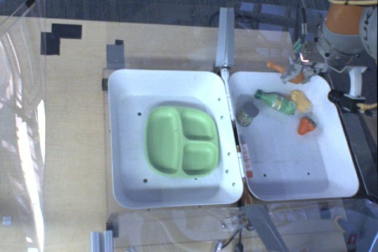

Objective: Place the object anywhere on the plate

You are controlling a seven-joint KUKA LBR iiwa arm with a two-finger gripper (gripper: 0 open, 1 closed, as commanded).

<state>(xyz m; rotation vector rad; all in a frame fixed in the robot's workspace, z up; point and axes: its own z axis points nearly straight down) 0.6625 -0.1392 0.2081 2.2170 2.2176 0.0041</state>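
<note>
We judge the pick step in hand: the gripper point(297, 71) hangs beyond the bottle point(275, 102), its state unclear to us. Next, carry something to the plate point(181, 140).

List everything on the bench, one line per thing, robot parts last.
Bins: two, white, side by side on the bench.
Plate: one, green, three compartments, in the left bin.
Bottle: one, green, lying in the right bin.
Can: one, grey, right bin, near the left wall.
Corn: one, yellow, beside the bottle.
Strawberry: one, red, right bin.
Carrot: one, orange, at the right bin's far rim.
Arm: grey and orange, top right.
Gripper: over the right bin's far edge.
</note>
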